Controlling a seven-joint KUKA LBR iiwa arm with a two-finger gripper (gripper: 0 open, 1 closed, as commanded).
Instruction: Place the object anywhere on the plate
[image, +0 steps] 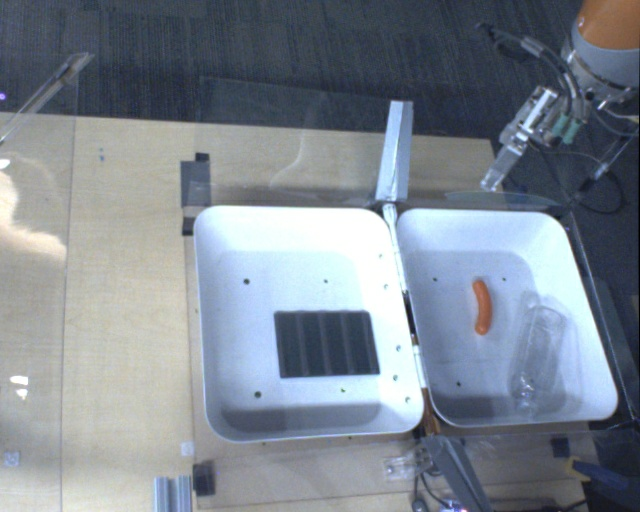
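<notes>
the sausage (482, 306) in the right bin (560, 235) looks light, soft and slippery. take it across its middle, gently. you cannot tell how the gripper (497, 172) jaws stand.

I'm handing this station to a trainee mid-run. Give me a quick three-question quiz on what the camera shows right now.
1. True or false: the orange sausage already lies on the dark ribbed plate.
2. Which bin holds the clear plastic bottle? A) left bin B) right bin
3. Fill in: the gripper hangs beyond the far rim of the ___ bin.

Key
1. False: the sausage is in the right bin and the plate is in the left bin.
2. B, beside the sausage, apart from it.
3. Right.
</notes>
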